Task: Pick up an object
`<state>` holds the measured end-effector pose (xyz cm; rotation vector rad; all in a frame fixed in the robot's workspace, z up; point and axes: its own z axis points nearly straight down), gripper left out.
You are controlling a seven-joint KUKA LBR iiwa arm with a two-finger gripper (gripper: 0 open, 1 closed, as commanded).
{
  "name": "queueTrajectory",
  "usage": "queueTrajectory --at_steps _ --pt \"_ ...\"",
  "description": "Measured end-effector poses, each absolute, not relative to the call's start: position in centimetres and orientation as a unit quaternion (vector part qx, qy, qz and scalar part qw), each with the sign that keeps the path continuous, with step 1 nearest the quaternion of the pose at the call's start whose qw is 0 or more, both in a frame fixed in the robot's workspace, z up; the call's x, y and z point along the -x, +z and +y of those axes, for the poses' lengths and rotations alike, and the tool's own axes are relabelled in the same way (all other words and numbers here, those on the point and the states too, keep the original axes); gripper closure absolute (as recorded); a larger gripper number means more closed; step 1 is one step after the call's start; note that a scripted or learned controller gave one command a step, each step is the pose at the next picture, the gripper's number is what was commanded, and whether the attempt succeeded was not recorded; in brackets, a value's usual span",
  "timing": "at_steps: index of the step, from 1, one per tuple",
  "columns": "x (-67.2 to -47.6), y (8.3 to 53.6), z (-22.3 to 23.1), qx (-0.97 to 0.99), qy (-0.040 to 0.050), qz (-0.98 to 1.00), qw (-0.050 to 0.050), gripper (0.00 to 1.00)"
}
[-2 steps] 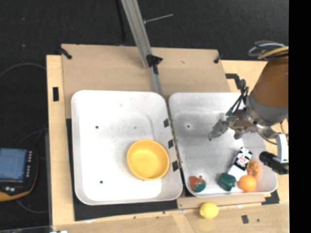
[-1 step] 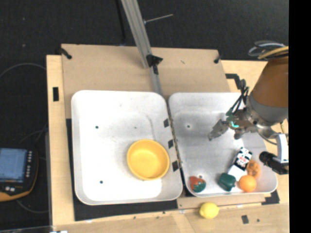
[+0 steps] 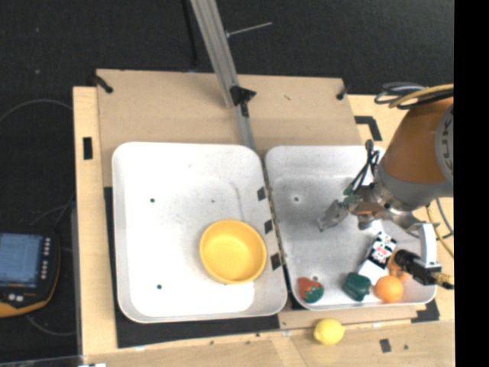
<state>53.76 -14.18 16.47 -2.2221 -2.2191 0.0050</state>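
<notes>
My gripper hangs over the middle of the right bin, above bare bin floor, with nothing seen in it. The grey arm with its orange band comes in from the right. Along the right bin's front edge lie a red strawberry-like toy, a dark green block and an orange ball. A black-and-white box and a small orange piece lie just behind them, right of the gripper.
A yellow bowl sits in the left bin, near its front right. A yellow lemon lies on the bench outside the bins, in front of the right one. A metal post slants up behind the bins.
</notes>
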Motion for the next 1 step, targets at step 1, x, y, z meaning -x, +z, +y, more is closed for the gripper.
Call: queueTrajectory --at_steps 1 --pt "-53.42 11.2 -14.82 0.707 0.002 -0.707 0.001 0.0"
